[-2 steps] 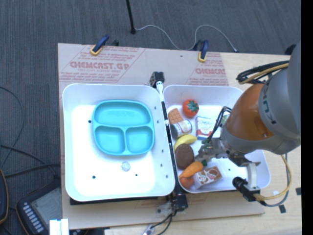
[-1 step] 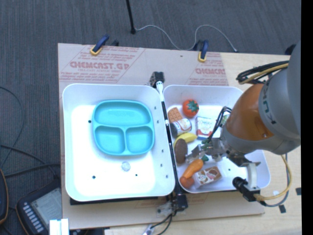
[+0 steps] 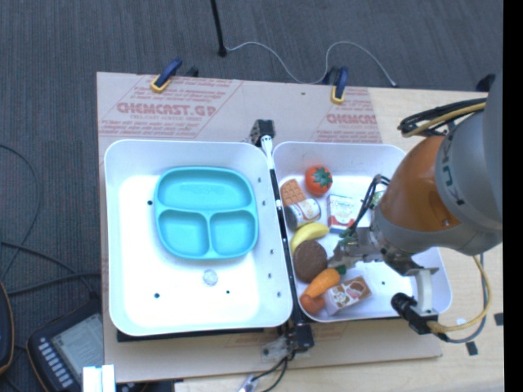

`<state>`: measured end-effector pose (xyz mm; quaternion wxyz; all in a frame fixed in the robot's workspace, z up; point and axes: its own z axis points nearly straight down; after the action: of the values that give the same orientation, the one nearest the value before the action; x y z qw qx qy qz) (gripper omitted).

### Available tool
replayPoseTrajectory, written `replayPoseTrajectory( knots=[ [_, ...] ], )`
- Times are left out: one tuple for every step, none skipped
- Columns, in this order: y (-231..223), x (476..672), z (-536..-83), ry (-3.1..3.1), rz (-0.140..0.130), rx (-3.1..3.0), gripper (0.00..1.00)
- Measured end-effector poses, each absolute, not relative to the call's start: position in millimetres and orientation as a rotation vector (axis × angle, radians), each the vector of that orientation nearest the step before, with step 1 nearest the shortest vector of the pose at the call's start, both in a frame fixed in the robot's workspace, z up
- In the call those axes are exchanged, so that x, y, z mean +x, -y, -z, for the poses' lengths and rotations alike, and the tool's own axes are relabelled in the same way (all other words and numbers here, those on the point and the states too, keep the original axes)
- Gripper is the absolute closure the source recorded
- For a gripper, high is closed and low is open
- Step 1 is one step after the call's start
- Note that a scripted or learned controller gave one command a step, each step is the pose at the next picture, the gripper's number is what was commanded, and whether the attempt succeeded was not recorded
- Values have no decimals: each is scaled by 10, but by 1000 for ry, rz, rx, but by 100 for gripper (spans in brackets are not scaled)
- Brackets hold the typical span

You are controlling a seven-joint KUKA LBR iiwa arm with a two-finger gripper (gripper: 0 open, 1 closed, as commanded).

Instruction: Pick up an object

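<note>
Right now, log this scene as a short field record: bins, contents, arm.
left bin: holds a blue divided plate
right bin: holds toy food
right bin items: tomato, banana, carrot, brown round cookie, small can, two small cartons
arm: over the right bin, reaching in from the right
gripper: low among the items, beside the banana and cookie
grasp: cannot tell

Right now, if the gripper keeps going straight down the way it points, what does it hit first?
Probably the brown round cookie or the banana just left of the gripper in the right bin; depth is unclear from above.
</note>
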<state>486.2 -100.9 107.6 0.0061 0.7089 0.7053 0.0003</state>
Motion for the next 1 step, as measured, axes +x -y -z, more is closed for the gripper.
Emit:
replayPoseTrajectory(
  knots=[
    [1008, 4861, -1075, -2207, -1, 2218, 0]
  ],
)
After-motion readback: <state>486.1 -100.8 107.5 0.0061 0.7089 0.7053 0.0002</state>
